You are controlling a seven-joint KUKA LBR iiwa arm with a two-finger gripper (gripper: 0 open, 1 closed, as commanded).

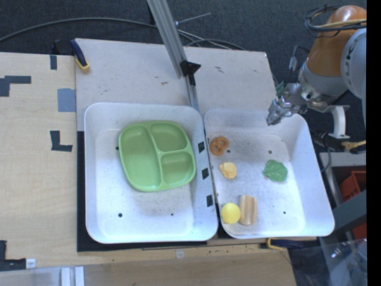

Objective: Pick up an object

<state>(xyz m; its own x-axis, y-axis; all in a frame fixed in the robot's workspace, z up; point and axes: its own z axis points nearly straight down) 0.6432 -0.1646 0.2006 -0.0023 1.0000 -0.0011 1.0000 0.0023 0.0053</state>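
Gripper (275,117) tips blurry, over right bin (309,154) rim

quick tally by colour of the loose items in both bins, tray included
Green: 2, divided tray in the left bin, leafy piece in the right bin
Yellow: 2, round ball, small lumpy piece
Orange-brown: 1, round piece
Tan: 1, bread-like roll
Total: 6

1. The claw (275,117) hangs over the right bin's (309,159) far rim.
2. The right bin holds a green leaf toy (275,171), a yellow ball (230,213) and a bread roll (247,210).
3. The left bin (98,159) holds a green divided plate (157,155).
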